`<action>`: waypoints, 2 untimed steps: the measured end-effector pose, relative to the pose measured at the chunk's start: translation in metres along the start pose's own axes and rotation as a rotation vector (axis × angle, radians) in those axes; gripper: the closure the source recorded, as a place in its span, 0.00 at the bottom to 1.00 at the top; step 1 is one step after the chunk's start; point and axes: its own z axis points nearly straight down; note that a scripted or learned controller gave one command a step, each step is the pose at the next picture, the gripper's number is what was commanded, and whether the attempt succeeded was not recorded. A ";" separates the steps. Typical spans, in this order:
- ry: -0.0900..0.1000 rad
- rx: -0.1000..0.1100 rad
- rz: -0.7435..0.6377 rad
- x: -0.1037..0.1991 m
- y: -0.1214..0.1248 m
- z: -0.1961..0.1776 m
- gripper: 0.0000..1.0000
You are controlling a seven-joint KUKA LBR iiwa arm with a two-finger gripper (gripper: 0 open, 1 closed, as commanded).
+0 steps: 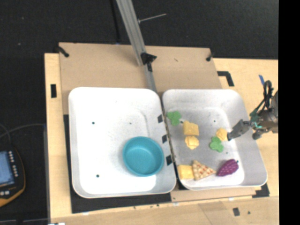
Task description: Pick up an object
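Note:
The right bin (234,100) holds several small toy foods. Among them are a green piece (174,118), a yellow block (190,128), a yellow lump (191,142), a yellow piece (221,135), a green piece (216,146), a purple grape bunch (228,167), a pizza slice (202,170) and a yellow wedge (185,172). My gripper (238,130) reaches in low over the bin's right side. Its tip is right beside the yellow piece near the right wall. Nothing is visibly held.
A blue bowl (143,156) sits in the left bin (93,107) near its front right corner. A grey metal pole (133,29) slants up from the back of the bench. A handheld pendant (9,172) lies at the far left.

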 end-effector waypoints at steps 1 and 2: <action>0.000 0.000 0.001 0.000 0.000 0.000 0.00; 0.000 0.006 0.004 -0.010 0.004 0.055 0.00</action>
